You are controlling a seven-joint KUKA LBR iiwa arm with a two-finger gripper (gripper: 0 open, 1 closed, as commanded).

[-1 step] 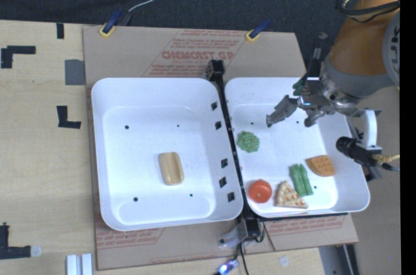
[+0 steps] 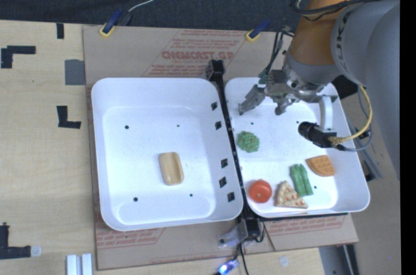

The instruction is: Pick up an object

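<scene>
Pincer spread apart, holding nothing, above right bin. Broccoli, tomato, pizza slice lie below. Bread roll in left bin.

The arm is chunky matte grey with a glossy orange band above the wrist; thin black cables loop over that band; a yellow cable curves down its side; the gripper is dull grey metal with two skinny fingers.

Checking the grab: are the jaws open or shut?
Open. The gripper hangs over the right bin, its jaws spread apart with nothing between them.
</scene>
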